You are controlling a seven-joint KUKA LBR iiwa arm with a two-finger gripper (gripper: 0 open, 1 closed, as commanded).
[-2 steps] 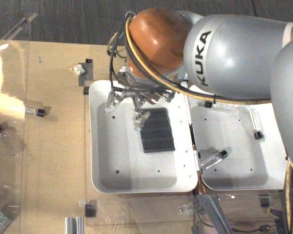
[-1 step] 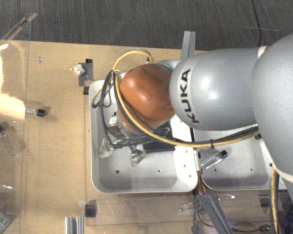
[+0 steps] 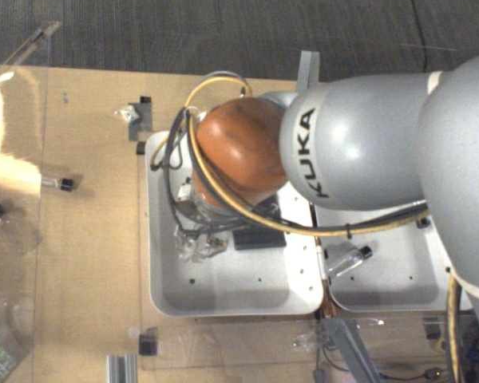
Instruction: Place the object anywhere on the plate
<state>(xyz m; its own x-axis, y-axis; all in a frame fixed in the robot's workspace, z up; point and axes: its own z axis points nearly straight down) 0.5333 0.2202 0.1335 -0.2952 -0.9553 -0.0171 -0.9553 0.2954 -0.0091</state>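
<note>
Hovered low inside the left shallow white bin (image 3: pixel 223 294).
Saw a clear black-capped plastic tube (image 3: pixel 347 260) in the right white bin (image 3: pixel 383 287); could not tell the jaws' state.

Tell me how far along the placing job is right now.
Done: nothing looks placed yet. In hand: the gripper is low inside the left shallow white bin, its grasp unclear. Left: the clear tube with a black cap lies in the right white bin; pick and placing likely remain.
</note>
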